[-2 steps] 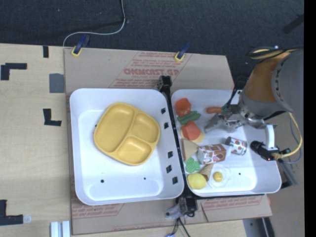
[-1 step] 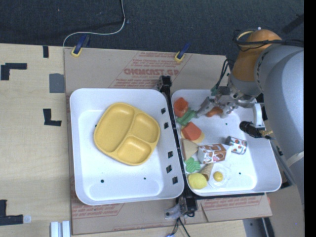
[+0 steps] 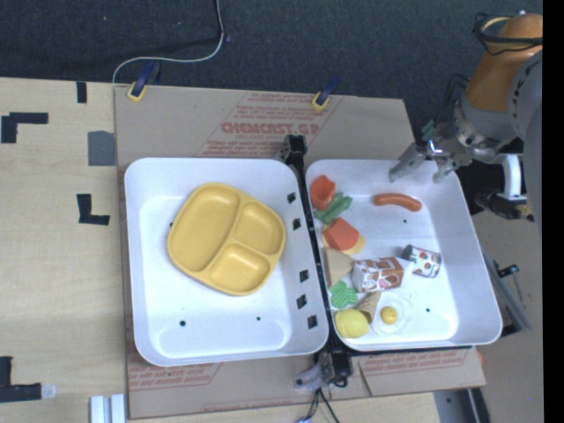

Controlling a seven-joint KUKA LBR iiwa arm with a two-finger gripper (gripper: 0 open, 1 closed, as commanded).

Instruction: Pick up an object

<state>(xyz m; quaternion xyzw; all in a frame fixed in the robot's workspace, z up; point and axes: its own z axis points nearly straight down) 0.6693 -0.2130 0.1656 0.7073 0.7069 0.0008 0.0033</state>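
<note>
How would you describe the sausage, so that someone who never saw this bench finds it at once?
Look at the right white bin, the one without the yellow divided plate. Near its far edge, just below the gripper, lies the sausage, apart from the other toy food. It is the only long, thin, reddish-orange piece with rounded ends, lying alone on bare white floor.

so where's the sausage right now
In the camera view the sausage lies in the right bin, near its upper edge, apart from the other food. The end effector is just above it, by the bin's top rim.
</note>
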